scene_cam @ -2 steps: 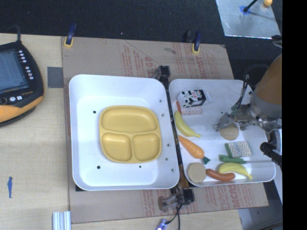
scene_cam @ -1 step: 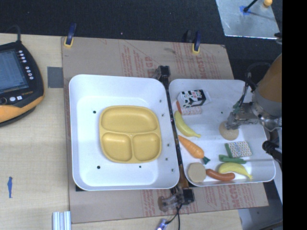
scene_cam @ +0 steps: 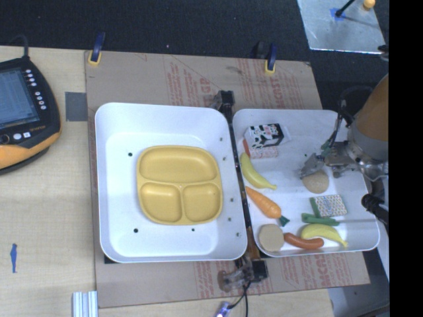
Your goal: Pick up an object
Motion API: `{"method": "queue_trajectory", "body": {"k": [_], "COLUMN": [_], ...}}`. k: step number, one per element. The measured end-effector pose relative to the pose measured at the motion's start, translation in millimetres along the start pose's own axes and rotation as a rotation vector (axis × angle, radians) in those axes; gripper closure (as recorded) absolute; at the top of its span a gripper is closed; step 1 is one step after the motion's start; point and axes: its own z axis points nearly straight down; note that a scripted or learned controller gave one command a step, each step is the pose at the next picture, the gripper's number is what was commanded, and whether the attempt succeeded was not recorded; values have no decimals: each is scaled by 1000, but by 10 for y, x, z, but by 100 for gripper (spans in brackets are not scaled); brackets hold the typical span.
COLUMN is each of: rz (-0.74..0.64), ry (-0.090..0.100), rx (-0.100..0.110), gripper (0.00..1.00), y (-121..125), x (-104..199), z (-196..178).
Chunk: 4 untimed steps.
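Objects for picking are found in the right bin [scene_cam: 301, 119]: a cow-patterned carton [scene_cam: 265, 137] at the far left, a banana [scene_cam: 254, 174], a carrot [scene_cam: 264, 203], a round biscuit [scene_cam: 270, 237], a sausage [scene_cam: 304, 242], a second banana [scene_cam: 323, 232] and a checked sponge [scene_cam: 329, 205]. The gripper [scene_cam: 316, 170] is seen low over a beige potato [scene_cam: 316, 182]; whether its fingers are parted cannot be told. A yellow divided plate [scene_cam: 180, 183] is seated in the left bin [scene_cam: 112, 197].

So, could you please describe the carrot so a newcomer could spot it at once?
Look in the right bin, along its left wall. Below the banana there lies the carrot, slanting down to the right. It is the bin's one bright orange piece, ending in a green stub.
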Motion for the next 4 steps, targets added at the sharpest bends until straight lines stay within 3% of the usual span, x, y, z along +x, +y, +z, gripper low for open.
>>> {"method": "queue_trajectory", "body": {"k": [1,2,3,4], "rz": [3,3,3,7], "ry": [4,1,1,11], "rx": [-3,-3,-2,5], "gripper": [0,100,0,0], "y": [189,195,193,-174], "x": [370,348,349,-182], "z": [253,142,143,302]}}
